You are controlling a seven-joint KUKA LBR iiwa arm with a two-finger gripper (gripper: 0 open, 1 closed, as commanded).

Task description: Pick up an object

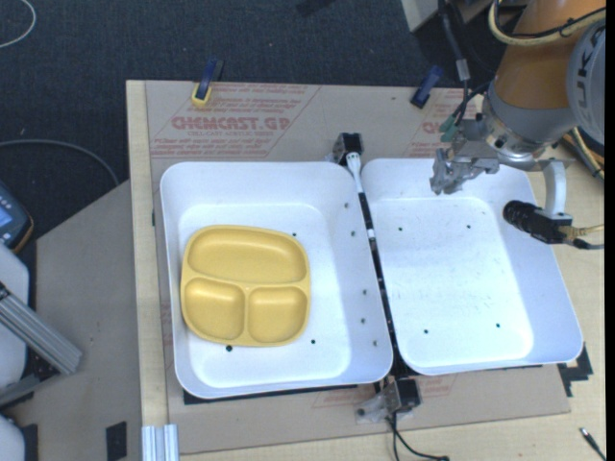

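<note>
Camera view, looking down at a slant. Desk (250, 113) carries a brown board with red lettering; two shallow white bins sit side by side on it, touching along their inner rims.

Left bin (178, 200): holds one yellow divided plate (246, 283) (three compartments, one long across the top, two smaller below). It lies flat in the left half of the bin floor, nearer the left wall than the middle seam, nothing touching it.

Right bin (538, 296): floor shows faint speckling and a few dark dots.

Arm (548, 56) enters from the upper right, orange band above the grey wrist, cables looping around it. Hand (448, 180) hangs over the far rim of the right bin, near its upper left corner, well apart from the plate. Cannot tell how its tips are set; they blur together from this angle. Nothing visible in it.

Blue clamps (204, 81) pin the board's far edge.
</note>
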